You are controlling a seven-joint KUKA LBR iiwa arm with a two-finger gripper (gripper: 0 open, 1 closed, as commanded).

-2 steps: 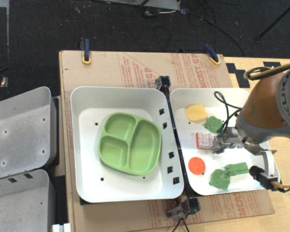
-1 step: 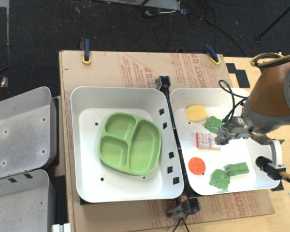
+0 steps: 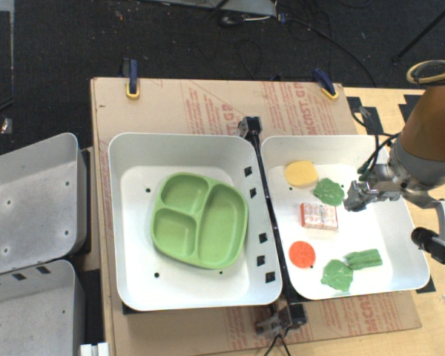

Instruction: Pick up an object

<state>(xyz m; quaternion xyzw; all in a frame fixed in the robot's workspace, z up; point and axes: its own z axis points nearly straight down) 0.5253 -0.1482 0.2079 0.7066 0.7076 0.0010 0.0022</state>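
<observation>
The right bin (image 3: 400, 228) holds several small items. A yellow disc (image 3: 301, 173) lies at the back, with a green leafy piece (image 3: 328, 192) beside it. A pink-and-white packet (image 3: 319, 216) sits in the middle. At the front are a red disc (image 3: 302, 254), a second green leafy piece (image 3: 337, 274) and a green block (image 3: 365, 259). My gripper (image 3: 355, 199) hangs low at the right of the first leafy piece, just beside it.
The left bin (image 3: 133, 199) holds a green three-compartment plate (image 3: 200, 219). A black divider (image 3: 261, 199) runs between the bins. White bin lids (image 3: 30, 199) lie off the bench at the left. Blue-and-yellow clamps (image 3: 132, 80) grip the cardboard's back edge.
</observation>
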